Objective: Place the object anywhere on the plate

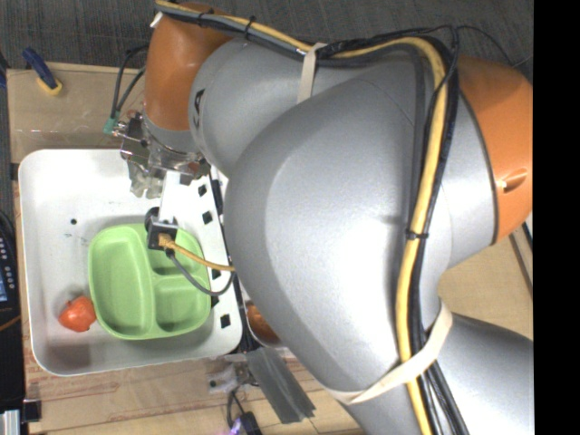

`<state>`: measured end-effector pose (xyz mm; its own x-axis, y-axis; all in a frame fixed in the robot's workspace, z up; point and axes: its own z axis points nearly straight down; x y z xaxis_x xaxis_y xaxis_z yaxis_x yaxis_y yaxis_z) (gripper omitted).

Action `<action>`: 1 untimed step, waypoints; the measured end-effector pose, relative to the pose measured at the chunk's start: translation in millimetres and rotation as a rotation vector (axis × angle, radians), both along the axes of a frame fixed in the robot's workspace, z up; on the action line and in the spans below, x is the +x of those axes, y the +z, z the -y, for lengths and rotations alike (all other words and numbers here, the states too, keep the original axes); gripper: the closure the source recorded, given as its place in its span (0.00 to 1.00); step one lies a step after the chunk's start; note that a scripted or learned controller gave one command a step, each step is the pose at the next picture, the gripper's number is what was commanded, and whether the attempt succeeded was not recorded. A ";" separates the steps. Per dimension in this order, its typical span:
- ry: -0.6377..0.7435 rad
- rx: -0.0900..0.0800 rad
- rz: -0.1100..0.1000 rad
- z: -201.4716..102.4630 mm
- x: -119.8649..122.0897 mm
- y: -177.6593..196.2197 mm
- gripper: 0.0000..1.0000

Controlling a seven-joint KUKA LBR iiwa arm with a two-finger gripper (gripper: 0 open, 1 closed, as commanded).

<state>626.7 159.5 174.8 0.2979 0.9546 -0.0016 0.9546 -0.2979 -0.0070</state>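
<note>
A light green plate point(127, 284) with divided compartments lies in the left white bin point(45, 207). A small red-orange object point(78, 314), round like a tomato, rests on the bin floor touching the plate's lower left rim. My gripper point(145, 181) hangs over the bin's upper part, above the plate's top edge and well away from the red object. The big grey arm covers most of the view to the right.
A black connector with a yellow cable point(172, 243) dangles over the plate's right compartment. The arm hides the right bin. A blue and yellow tool point(42, 71) lies on the bench at the top left.
</note>
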 end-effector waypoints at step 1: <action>0.087 -0.001 0.000 32.6 -141.7 -4.0 1.00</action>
<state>484.9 126.9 170.8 0.2134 0.9770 -0.0021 0.9769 -0.2134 -0.0069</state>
